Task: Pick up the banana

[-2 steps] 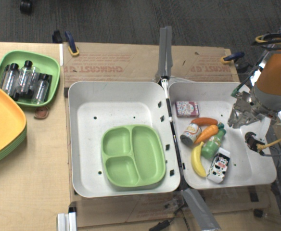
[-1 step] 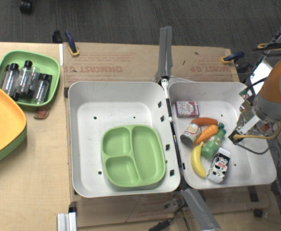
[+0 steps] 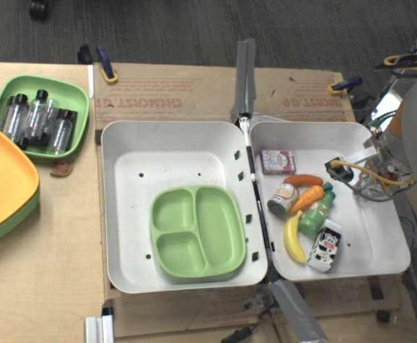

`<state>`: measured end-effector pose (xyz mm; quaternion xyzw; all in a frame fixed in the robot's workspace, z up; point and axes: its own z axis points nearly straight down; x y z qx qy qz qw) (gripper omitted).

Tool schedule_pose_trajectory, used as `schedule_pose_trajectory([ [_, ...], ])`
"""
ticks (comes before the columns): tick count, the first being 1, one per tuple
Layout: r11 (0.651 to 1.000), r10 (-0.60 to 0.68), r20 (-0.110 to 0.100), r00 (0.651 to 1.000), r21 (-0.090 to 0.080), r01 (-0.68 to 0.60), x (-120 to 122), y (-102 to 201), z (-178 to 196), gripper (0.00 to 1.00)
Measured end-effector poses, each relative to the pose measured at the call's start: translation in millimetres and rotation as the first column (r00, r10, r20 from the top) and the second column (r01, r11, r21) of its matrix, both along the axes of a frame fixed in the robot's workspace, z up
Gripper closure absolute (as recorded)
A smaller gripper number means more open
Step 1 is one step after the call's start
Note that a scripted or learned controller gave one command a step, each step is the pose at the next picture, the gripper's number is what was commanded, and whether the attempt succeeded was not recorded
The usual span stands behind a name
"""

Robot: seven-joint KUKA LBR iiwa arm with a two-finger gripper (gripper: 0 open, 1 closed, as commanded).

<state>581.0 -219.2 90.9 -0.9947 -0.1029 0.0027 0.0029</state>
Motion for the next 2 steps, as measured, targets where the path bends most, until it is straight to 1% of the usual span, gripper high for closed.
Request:
schedule_pose_trajectory([
  [1,1.000,-0.001,0.003,1.000,-0.004,0.001,58.3,-2.0,12.6,1.00],
  [2,1.000,0.001,0.007,1.000,0.000,-0.001,60.4,1.1,13.7,0.00],
])
